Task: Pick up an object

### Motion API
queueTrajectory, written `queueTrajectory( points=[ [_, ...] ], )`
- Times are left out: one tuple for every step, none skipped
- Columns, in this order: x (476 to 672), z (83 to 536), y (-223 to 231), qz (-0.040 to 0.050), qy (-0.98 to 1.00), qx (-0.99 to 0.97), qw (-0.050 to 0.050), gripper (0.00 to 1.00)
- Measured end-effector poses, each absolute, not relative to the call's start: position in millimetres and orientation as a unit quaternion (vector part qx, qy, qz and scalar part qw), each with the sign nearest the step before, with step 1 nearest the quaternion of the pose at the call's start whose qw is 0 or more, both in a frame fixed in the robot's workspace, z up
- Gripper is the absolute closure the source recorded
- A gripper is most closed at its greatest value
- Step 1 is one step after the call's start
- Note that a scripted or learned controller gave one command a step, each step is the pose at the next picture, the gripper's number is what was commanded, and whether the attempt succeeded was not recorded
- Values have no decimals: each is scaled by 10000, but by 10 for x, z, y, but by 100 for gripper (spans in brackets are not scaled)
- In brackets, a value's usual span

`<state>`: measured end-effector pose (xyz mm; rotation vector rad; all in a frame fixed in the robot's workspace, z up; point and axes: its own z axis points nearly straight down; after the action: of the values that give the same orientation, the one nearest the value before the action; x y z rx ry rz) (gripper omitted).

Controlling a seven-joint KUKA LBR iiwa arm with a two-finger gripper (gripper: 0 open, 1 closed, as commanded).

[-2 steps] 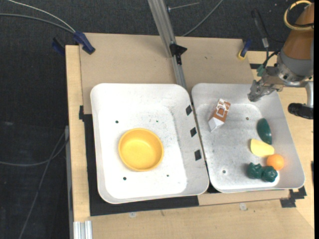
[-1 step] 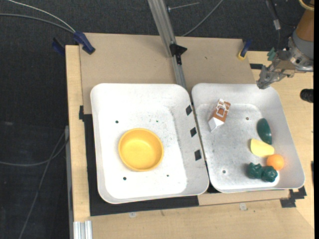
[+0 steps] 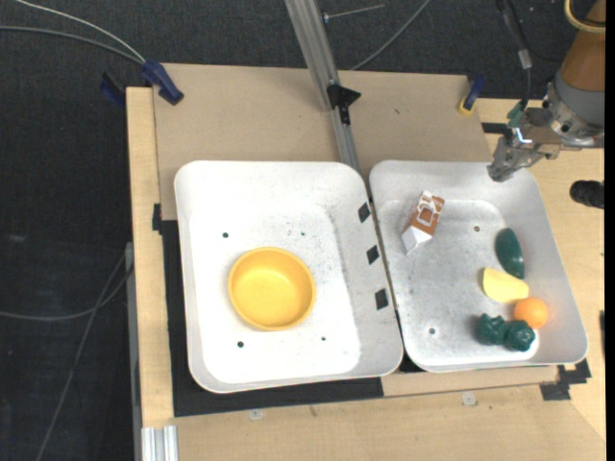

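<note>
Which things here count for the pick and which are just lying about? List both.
For the job: hand, small carton, dark green piece, yellow piece, orange ball, green lump, yellow bowl.

Lying about: blue clamp, metal pole, loose cables.

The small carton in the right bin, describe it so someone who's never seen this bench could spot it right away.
Look at the right bin of the two white ones. The carton lies in its upper left part, alone, well apart from the fruit-like toys clustered by the bin's right side. It is the one boxy thing there, orange-brown and white.
</note>
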<state>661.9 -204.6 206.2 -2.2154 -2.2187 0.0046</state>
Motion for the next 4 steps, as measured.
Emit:
queueTrajectory(
  points=[
    [6513, 2021, -1487, 17, -7083, -7059, 56, 100],
    [6432, 2148, -1032, 12, -7090, -7052, 66, 100],
    [6266, 2300, -508, 18, -7090, -7052, 74, 100],
    [6172, 2231, -11, 34, -7088, -7054, 75, 100]
  ],
)
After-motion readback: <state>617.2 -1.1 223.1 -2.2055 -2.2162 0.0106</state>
